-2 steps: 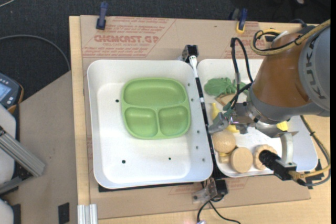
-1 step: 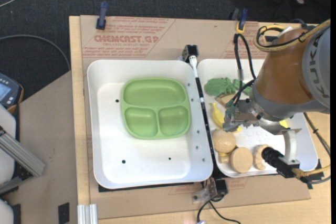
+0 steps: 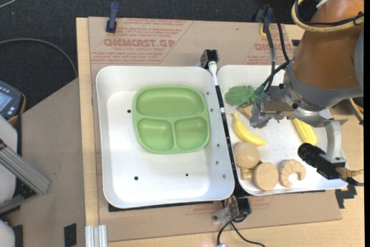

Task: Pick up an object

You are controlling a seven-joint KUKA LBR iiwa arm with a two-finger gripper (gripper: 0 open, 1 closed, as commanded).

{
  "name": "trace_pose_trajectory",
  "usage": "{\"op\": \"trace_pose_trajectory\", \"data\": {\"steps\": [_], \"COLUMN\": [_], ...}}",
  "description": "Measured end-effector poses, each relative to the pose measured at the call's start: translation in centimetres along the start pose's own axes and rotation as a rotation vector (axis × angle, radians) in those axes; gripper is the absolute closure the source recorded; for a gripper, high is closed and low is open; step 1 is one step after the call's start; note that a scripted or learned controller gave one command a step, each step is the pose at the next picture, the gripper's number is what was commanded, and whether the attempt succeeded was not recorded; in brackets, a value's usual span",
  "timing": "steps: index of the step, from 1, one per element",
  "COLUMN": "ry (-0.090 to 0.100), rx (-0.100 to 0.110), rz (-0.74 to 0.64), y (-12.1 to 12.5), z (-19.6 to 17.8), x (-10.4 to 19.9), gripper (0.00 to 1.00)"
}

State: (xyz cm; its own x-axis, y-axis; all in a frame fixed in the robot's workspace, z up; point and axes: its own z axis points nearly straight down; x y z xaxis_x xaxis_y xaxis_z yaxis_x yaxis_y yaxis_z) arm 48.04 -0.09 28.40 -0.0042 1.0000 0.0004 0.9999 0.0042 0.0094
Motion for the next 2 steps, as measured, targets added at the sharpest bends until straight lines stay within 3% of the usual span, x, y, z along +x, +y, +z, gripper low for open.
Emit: {"op": "trace_pose_trajectory", "data": {"steps": [1, 2], "ry": [0.001, -0.001], "rx": [0.001, 0.016], "rz": [-0.003, 0.009], "y": [0.0, -0.1], "z": [-6.9, -1.3], "x": [5.2, 1.1], "gripper": [1.00, 1.00]}}
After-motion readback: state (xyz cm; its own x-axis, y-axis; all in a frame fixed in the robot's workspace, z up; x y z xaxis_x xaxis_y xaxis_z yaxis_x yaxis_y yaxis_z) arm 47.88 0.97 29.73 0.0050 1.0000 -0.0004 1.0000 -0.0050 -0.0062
